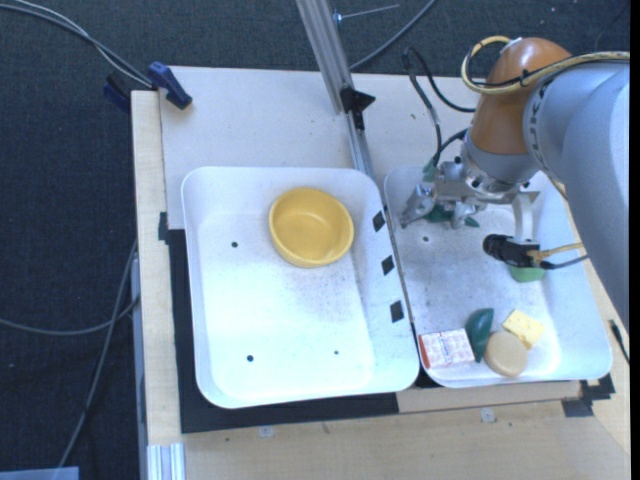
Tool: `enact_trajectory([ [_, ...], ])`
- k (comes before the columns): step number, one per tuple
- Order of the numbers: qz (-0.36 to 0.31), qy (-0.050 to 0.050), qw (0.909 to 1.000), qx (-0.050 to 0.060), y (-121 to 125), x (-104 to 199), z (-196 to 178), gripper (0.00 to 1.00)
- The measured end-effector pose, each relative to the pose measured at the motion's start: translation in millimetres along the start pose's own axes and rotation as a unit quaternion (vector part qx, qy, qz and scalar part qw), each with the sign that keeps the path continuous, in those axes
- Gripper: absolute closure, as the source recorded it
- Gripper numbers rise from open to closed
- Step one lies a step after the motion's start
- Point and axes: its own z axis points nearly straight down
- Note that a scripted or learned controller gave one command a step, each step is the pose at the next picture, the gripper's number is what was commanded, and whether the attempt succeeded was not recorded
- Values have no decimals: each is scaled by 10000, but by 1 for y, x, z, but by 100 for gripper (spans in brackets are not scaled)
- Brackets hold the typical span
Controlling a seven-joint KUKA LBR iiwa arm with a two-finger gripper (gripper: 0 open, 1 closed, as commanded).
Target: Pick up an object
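Best to lower the gripper [437, 211], empty with fingers seemingly parted at the right bin's [580, 368] far end, squarely over the tan round block [506, 354] near its front edge.

Left bin [300, 368]: white plastic, smooth, speckled dull. Bowl [311, 226]: yellow plastic, satin sheen. Bench top [250, 118]: pale matt board, wooden edge. Arm [590, 128]: smooth grey casing, glossy orange band [515, 93]. Pole [322, 28]: brushed metal
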Motion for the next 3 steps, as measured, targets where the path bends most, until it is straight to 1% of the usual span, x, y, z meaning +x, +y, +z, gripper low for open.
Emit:
enact_trajectory([
  [1,1,4,10000,-51,3,1,-18,100],
  [2,16,-21,9999,-120,-5,-2,-69,100],
  [3,2,-19,9999,-122,-5,-2,-125,100],
])
